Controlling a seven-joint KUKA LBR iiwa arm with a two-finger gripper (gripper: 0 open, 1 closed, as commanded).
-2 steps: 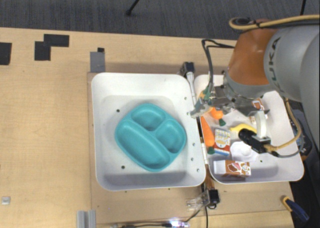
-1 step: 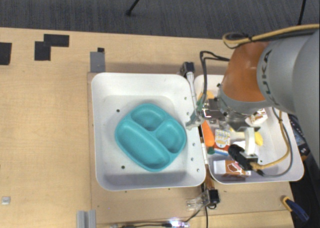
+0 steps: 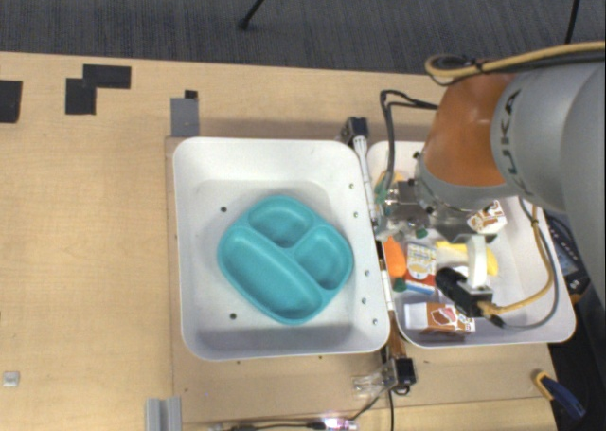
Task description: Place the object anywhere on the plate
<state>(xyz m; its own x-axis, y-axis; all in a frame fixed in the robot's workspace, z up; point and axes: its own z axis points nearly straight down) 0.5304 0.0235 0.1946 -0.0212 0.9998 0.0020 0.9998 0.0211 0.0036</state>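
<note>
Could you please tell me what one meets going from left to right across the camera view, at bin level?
Bare bench → left bin → teal plate → right bin's pile of small items, with the arm above it.

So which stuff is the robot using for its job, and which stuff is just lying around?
For the job:
- the blue plate in the left bin
- the pile of small things in the right bin, where it picks one
- the robot arm over that pile

Just lying around:
- the black cable
- the black marks on the bench
</note>
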